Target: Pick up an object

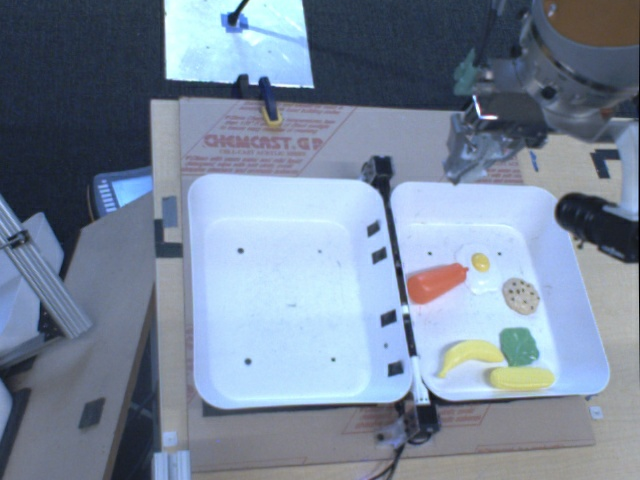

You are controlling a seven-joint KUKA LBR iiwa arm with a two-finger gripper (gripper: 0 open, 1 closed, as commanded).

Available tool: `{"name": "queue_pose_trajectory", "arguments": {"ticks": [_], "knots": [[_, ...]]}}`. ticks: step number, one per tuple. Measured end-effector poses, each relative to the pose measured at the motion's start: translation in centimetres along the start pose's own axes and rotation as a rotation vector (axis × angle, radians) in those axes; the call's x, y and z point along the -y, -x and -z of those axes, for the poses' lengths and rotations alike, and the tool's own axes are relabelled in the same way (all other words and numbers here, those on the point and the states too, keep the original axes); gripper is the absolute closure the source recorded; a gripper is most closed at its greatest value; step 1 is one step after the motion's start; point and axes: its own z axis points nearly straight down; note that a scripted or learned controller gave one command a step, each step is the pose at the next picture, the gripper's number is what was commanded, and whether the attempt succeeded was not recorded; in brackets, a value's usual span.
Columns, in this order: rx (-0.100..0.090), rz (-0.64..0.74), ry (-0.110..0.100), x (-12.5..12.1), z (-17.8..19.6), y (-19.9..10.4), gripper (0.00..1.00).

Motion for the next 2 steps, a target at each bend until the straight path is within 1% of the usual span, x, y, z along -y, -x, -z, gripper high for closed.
{"name": "queue_pose_trajectory", "arguments": {"ticks": [1, 2], "knots": [[-0.001, 0.002, 0.000, 0.0, 0.0, -4.1, 1.00], [-0.001, 0.005, -0.001, -0.8, -0.1, -10.5, 1.00]]}}
